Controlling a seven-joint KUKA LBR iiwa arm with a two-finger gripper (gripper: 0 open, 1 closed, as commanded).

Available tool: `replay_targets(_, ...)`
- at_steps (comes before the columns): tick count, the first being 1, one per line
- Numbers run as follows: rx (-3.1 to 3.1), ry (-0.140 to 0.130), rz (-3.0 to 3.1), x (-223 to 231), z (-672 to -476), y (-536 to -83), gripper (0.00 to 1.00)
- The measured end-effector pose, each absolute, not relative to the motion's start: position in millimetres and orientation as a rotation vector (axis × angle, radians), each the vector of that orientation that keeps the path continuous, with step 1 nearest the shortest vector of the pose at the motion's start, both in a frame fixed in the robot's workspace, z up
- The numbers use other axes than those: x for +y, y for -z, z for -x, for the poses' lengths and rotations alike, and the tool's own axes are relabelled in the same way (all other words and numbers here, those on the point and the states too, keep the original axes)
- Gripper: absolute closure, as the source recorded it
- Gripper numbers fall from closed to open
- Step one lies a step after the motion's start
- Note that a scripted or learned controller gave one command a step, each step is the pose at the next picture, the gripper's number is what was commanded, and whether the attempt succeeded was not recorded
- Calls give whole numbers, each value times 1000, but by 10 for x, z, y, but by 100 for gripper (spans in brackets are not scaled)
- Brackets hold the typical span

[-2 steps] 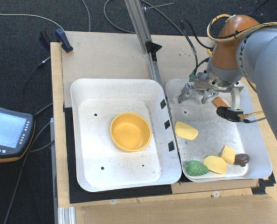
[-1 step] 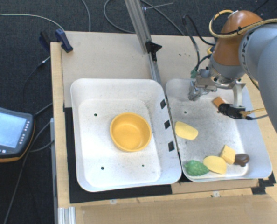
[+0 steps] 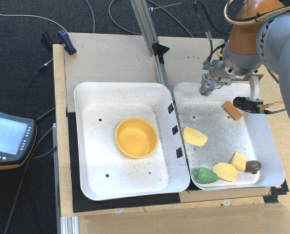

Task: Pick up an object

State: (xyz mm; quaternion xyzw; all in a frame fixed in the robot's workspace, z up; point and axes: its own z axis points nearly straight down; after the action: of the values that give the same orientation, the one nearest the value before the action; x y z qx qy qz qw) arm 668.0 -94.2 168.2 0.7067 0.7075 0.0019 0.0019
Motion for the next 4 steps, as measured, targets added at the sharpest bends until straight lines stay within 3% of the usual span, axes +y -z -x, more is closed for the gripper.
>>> replay_targets(2,2219,-6,-2218,-939,-6668,-2847,100)
replay_targets(4,2226,-2,-2217,-30,-6218,-2794,100)
